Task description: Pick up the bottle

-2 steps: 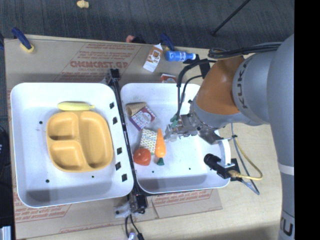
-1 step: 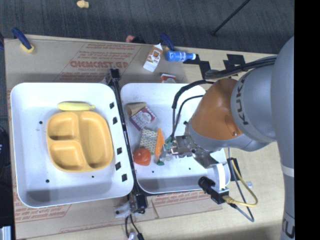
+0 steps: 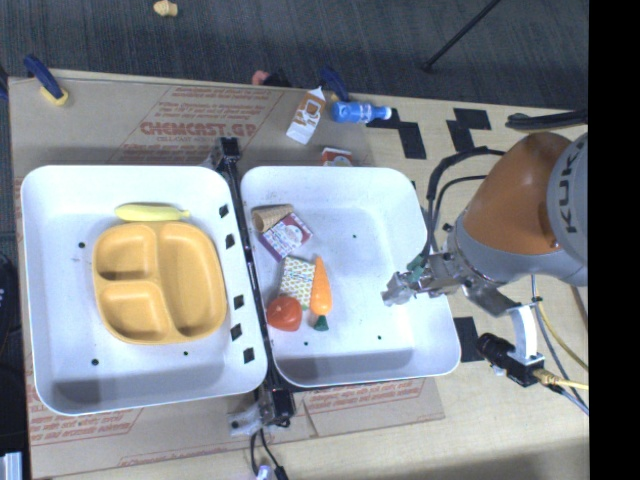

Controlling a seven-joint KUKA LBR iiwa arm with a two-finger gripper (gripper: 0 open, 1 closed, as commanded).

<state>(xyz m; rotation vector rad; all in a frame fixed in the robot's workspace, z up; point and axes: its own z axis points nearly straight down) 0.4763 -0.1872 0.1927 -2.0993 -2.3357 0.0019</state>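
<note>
Blue bottle on bench behind right bin, tool over bin

We cannot make out the fingers of the gripper, too small and blurred against the right bin; the arm is cut off at the right edge; the print on the packets is unreadable; the tomato partly hides behind the bin's divider rim; the bottle label is illegible.
</note>
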